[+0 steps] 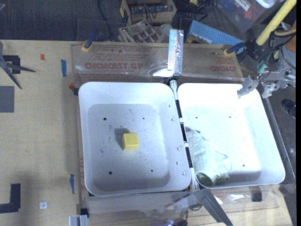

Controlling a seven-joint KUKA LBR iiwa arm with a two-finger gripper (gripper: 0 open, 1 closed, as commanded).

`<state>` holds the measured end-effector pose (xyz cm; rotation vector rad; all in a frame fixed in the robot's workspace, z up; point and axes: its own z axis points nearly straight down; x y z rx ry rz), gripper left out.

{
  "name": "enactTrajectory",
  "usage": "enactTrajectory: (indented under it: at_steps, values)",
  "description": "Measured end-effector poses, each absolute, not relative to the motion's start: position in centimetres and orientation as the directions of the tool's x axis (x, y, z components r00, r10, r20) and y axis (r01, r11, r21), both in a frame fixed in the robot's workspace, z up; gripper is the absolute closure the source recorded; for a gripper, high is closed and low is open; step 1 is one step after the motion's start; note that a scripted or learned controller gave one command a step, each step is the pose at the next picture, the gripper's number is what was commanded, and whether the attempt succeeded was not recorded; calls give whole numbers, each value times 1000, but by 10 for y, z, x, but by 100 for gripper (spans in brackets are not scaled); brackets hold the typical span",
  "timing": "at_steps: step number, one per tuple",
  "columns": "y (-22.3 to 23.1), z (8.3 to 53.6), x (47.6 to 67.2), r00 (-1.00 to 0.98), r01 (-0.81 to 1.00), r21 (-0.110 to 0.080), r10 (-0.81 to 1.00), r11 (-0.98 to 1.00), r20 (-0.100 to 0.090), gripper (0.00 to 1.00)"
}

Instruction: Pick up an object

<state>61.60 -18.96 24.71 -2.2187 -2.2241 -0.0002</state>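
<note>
A small yellow block (130,141) lies near the middle of the left bin (94,102). In the right bin (244,126), a crumpled white cloth (203,150) lies along the left wall, and a rolled greenish-white piece (212,177) sits at its near end by the front left corner. My gripper (257,89) hangs over the far right corner of the right bin, well away from all of these. Its two fingers (245,88) stand apart, open, with nothing between them.
A clear plastic divider (175,53) stands upright behind the seam between the bins. Cables, boxes and a yellow tube (277,18) crowd the area behind the bench. Wooden bench surface (37,126) extends to the left.
</note>
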Motion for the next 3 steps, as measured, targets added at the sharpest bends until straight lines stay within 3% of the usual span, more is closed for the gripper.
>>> enactTrajectory:
  at_steps: [1, 2, 3]
  values:
    - [-190, 258, 617, -4, 1000, 4, 1000, 4, -2, 100]
    - [-137, 333, 621, 535, 845, 3, 845, -535, 0, 100]
    - [-207, 290, 623, 289, 957, -2, 957, -289, 0, 100]
